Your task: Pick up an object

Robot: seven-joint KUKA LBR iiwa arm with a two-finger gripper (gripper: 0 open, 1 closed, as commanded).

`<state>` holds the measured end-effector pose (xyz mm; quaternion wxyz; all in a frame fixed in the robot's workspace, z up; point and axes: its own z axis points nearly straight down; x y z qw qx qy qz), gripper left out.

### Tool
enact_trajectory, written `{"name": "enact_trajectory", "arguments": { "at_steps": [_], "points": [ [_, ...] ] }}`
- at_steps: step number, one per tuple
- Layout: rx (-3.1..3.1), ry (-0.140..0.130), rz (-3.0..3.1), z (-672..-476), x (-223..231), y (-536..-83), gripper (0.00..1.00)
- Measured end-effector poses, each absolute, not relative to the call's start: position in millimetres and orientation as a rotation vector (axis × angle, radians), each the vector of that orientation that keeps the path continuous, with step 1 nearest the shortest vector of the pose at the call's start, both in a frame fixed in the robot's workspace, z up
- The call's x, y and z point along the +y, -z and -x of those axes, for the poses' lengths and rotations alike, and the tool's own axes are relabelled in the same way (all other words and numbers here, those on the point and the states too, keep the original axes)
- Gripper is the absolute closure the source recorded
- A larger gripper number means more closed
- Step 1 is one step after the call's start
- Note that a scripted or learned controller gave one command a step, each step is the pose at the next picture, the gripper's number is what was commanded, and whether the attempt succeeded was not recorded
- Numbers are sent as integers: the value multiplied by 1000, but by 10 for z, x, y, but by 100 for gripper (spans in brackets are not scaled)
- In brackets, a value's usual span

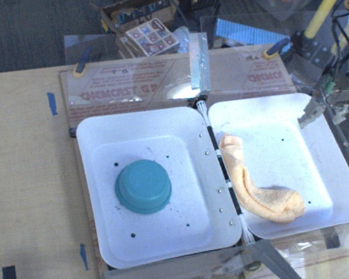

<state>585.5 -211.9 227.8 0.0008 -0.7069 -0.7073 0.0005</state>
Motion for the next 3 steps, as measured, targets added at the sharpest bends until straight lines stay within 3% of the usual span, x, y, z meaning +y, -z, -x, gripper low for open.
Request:
{"name": "enact_trajectory", "arguments": {
  "at_steps": [1,2,3],
  "points": [
    [-2432,-1,1986,-5115,-1756,-1560,0],
    [-2526,7,1884,-4992,-1535,-893,0],
    [-2303,12,2154,-4839,-1061,-895,0]
  ]
}}
